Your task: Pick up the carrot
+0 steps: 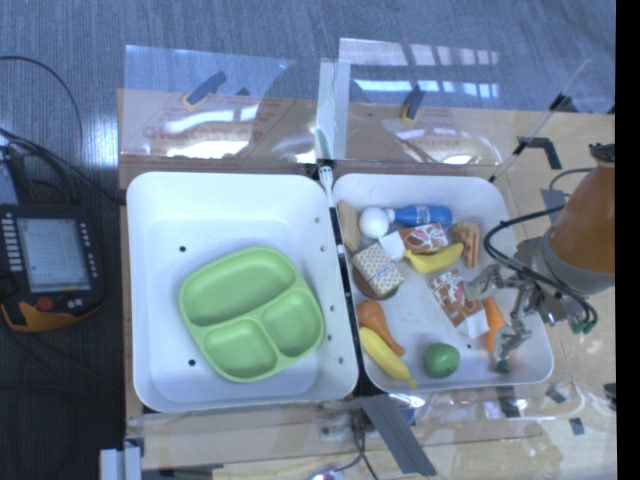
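Observation:
The carrot, short and orange with a green tip, lies near the right wall of the right bin. My gripper is down in that bin directly over it. Its fingers stand apart on either side of the carrot, so it is open; the carrot rests on the bin floor. The grey arm with its orange band reaches in from the right and hides the bin's right rim.
The right bin also holds a snack packet just left of the carrot, a green lime, a yellow banana, an orange piece, a cracker box, a white egg and a blue bottle. A green divided plate sits in the left bin.

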{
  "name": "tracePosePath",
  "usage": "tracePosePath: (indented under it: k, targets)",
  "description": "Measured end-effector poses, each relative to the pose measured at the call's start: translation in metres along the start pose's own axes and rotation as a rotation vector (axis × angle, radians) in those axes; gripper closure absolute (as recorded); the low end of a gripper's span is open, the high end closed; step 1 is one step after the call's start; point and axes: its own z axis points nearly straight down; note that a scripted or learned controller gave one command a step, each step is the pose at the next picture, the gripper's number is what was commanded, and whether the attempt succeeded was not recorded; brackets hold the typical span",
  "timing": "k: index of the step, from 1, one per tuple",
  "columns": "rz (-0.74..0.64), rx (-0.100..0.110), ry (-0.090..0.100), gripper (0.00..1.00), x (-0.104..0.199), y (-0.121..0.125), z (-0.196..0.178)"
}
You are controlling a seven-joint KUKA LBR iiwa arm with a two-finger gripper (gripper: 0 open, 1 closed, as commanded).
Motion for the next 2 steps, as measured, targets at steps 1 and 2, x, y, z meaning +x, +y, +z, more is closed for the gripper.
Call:
tracePosePath:
  k: [1, 2]
  targets:
    - [-0.025, 0.012, -0.004, 0.0, -0.0124, 0.0033, 0.0061]
    - [0.028, 0.004, -0.015, 0.0, -0.0089, 0.0007, 0.0066]
